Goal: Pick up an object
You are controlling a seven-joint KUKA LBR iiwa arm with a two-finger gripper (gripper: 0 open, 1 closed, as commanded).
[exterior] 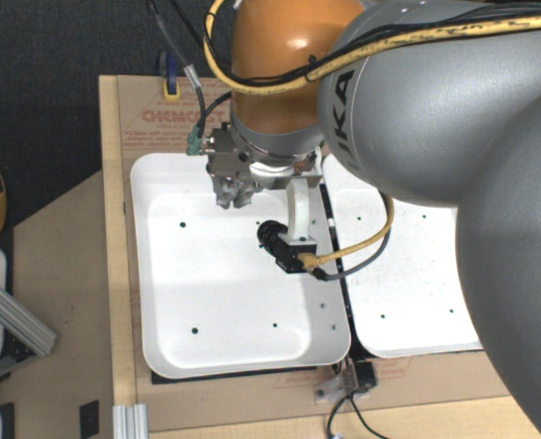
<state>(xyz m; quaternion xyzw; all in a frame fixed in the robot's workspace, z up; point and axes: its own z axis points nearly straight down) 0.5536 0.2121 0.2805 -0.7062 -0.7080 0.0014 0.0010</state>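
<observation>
Since whatever object is targeted is hidden from this angle, my best guess is that it sits under the gripper, masked by the wrist, at the back-centre of the left bin. Its long axis and its offset from the gripper are occluded, and that is the relation the next move hinges on. The gripper hangs low over the left bin's back half, near its far wall, pointing down. Can't tell if it's released or clenched, so no grasp to report. The left bin's exposed floor carries small dark dots. The right bin touches the left bin's right edge and has similar dots. Judgement: descend phase, pick not yet confirmed.
</observation>
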